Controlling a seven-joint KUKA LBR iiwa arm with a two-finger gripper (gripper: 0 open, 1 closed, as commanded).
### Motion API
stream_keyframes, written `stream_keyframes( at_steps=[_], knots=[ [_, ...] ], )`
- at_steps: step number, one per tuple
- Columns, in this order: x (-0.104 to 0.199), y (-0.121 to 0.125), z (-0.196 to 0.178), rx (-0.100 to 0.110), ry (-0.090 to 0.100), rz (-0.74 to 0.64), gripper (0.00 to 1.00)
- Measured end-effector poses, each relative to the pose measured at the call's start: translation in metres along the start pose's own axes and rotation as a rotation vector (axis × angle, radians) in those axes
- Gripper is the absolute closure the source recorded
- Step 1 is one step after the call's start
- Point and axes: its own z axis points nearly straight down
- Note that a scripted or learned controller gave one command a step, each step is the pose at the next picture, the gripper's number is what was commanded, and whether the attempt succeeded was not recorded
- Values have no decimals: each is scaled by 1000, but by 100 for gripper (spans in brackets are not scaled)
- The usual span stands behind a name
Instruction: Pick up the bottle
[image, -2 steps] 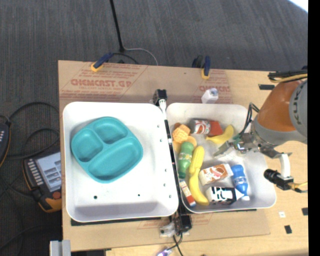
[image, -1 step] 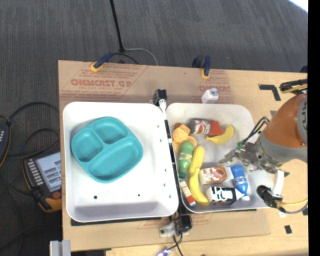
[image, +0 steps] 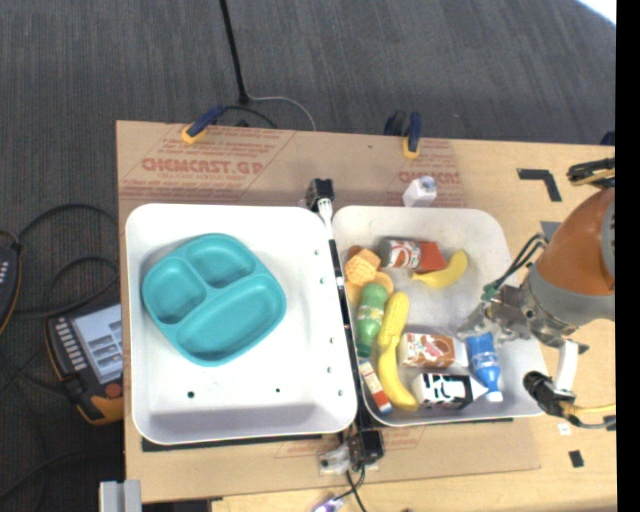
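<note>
Left bin (image: 160, 400): holds a teal divided plate (image: 212, 297), lying flat toward the bin's far left; nothing else of note sits in it.

Right bin (image: 480, 222): holds a crowd of toy groceries. Along its left wall stand a green item (image: 371, 305) and a long banana (image: 393, 345); a second, smaller banana (image: 447, 270) curves beside a red-and-white can (image: 408, 254) at the far side. Toward the near edge lie a small food carton (image: 426, 350) and a black-and-white box (image: 443, 390).

The bottle (image: 483, 364), blue with a white band, lies in the right bin's near right part, just beside the carton and touching or almost touching the black-and-white box.

Gripper (image: 497, 312): hangs over the right bin just above the bottle's far end, carried by the arm (image: 580, 255) that enters from the right. Whether the fingers are apart or together cannot be told, for the wrist hides them.

Progress, as judged: the approach is made and the gripper is near the bottle, but the bottle rests in the bin. Grasp and lift remain.
</note>
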Motion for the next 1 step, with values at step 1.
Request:
stream_keyframes(
  at_steps=[1],
  knots=[
    [50, -38, -90, 18, -13, 28, 100]
  ],
)
